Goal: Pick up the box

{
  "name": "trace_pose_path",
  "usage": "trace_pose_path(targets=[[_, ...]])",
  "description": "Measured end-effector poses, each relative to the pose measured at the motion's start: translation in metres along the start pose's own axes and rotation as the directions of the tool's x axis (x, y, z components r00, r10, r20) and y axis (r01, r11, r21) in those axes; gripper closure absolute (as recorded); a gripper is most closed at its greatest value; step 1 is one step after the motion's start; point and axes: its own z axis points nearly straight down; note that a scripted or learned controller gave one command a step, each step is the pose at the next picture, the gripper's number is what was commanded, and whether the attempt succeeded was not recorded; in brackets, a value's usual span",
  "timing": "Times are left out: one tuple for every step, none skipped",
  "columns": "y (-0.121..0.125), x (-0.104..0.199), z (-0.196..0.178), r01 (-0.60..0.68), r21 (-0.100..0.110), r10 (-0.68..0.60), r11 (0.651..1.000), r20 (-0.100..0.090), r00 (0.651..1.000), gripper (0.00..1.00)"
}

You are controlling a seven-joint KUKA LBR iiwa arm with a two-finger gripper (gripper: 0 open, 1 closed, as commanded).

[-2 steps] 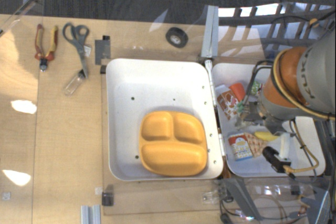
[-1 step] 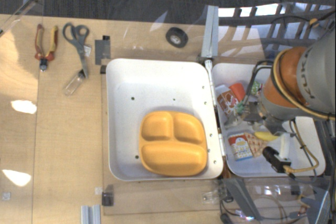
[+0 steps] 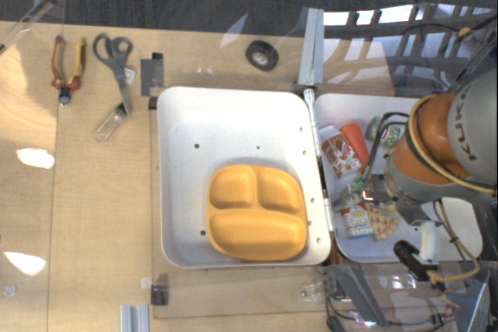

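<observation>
box [image 3: 341,152] lies in right bin [image 3: 467,223] beneath lowered arm [image 3: 436,144].

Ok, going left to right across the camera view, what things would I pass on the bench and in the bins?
Pliers → scissors → yellow tray in the left bin → box in the right bin → arm.

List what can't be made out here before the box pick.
- Tool: under the arm in the camera view, so its state is unreadable.
- Right bin: arm covers its middle; contents there hidden.
- Items by its left wall: small, overlapping; which one is the box is unclear.
</observation>
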Motion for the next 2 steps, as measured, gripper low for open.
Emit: trace_pose_path(targets=[[0.003,-0.002,-0.011,0.0,-0.007,0.0,1.0,0.004,1.0,1.0],[-0.004,0.04,-0.094,0.058,0.017,-0.058,0.998,-0.003,0.998,1.0]])
